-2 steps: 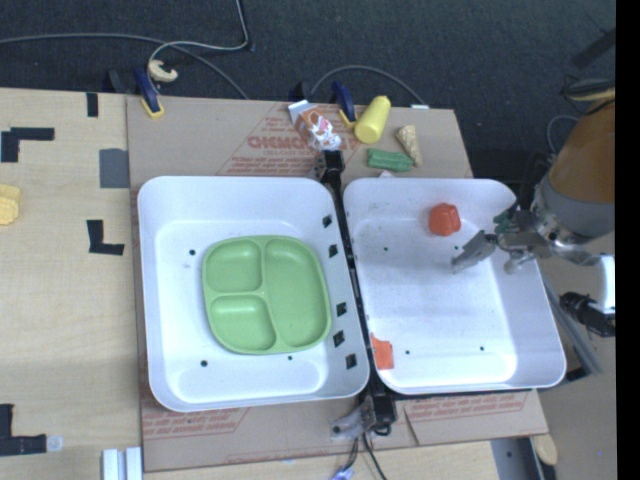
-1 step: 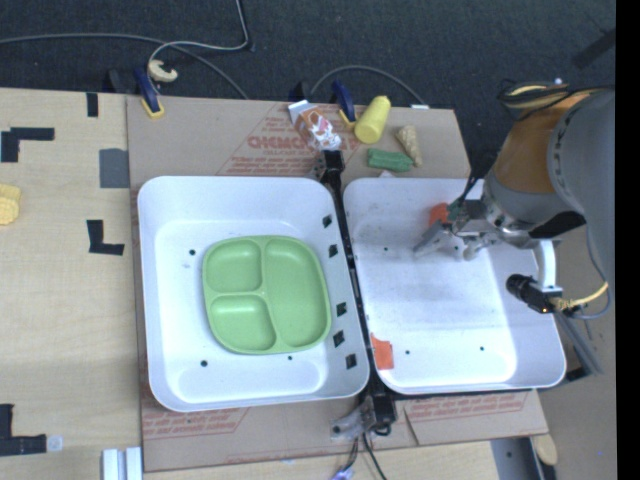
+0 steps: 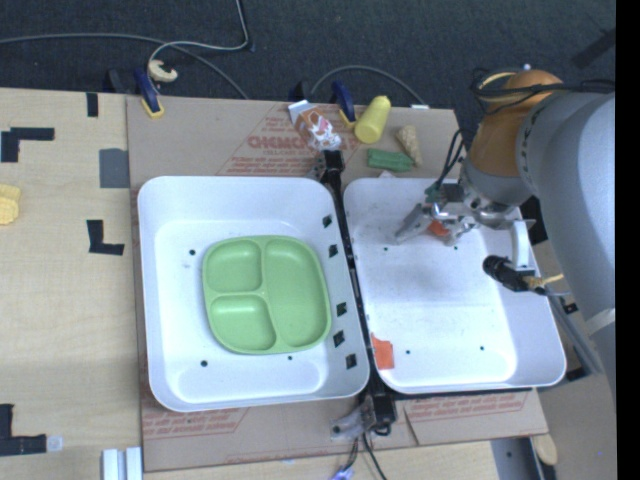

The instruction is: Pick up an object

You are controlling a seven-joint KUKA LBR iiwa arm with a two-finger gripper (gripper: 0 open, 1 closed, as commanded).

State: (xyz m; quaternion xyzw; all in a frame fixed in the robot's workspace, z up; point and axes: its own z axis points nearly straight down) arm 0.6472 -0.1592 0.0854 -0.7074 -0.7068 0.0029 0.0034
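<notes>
Over R bin point(image 3: 520, 363): tool point(image 3: 425, 223) w/ orange object point(image 3: 441, 229).

Arm point(image 3: 585, 183) showing bulky grey housing w/ orange band above wrist; gripper point(image 3: 425, 218) showing thin metal fingers, black cabling alongside.

The arm point(image 3: 580, 198) hides the right bin's point(image 3: 450, 368) far corner.

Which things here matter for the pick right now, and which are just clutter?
In play:
- gripper, low over the right bin
- small orange object beside it

Lying about:
- green plate in the left bin
- yellow cylinder, green block and tan piece on the cardboard behind the bins
- orange tag at the right bin's near-left corner
</notes>
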